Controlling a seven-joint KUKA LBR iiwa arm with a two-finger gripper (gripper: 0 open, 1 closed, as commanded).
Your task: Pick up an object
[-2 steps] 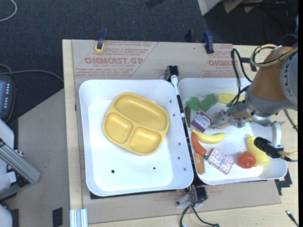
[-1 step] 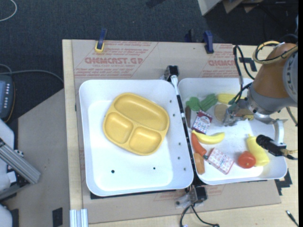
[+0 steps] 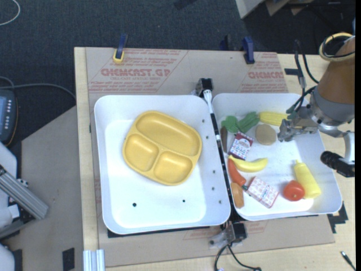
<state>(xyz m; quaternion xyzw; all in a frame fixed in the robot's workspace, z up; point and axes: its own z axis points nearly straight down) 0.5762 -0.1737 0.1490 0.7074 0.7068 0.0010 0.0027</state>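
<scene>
Arm: the grey arm with its orange band (image 3: 338, 81) reached in from the right, above the right bin (image 3: 324, 205).
Gripper: the gripper (image 3: 286, 130) hung low over the right bin's upper part, just beside a tan round object (image 3: 265, 134).
Jaws: too blurred to tell how they stood.
Objects in right bin: green leafy piece (image 3: 243, 121), corn (image 3: 273, 117), banana (image 3: 250, 164), carrot (image 3: 236, 173), tomato (image 3: 293, 191), yellow bottle (image 3: 306, 178), two small red-and-white boxes (image 3: 240, 147).
Left bin: a yellow divided plate (image 3: 162, 147) lay in the left bin (image 3: 163, 208).

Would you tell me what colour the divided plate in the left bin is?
The divided plate is yellow, seen clearly in the camera view.
</scene>
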